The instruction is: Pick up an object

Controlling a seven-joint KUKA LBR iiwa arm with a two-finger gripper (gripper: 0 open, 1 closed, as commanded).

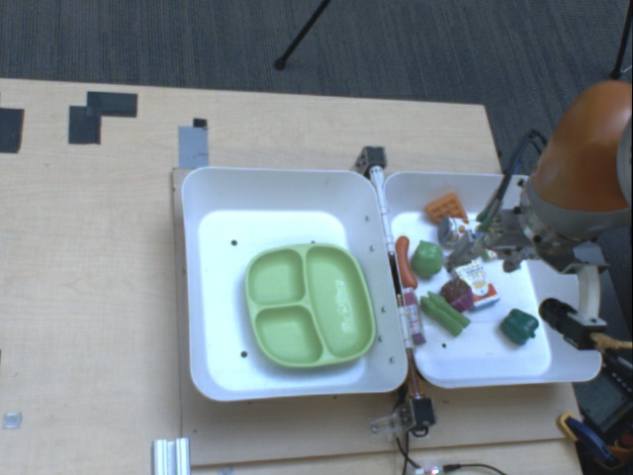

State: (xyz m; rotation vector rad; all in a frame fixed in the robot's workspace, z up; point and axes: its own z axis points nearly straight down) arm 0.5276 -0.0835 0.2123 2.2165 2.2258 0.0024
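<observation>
The right bin (pixel 569 364) holds several small toys. An orange piece (pixel 446 207) lies at the back, and a green ball-like toy (pixel 427 257) sits beside a red-orange stick (pixel 403 260) by the left wall. A green pickle-shaped piece (pixel 444 315) and a dark green pepper (pixel 519 326) lie toward the front. A maroon item on a white card (pixel 467 292) lies mid-bin. My gripper (pixel 477 249) hangs low over the middle of this bin, just above the maroon item and next to a small silvery object (pixel 454 232). Nothing shows held in it.
The left bin (pixel 213 295) carries a light green divided plate (pixel 309 305). A pinkish strip (pixel 410 317) lies along the ridge between the bins. The arm's grey and orange body (pixel 588 166) covers the right bin's far right corner. Cables and clamps sit at the bench's front edge.
</observation>
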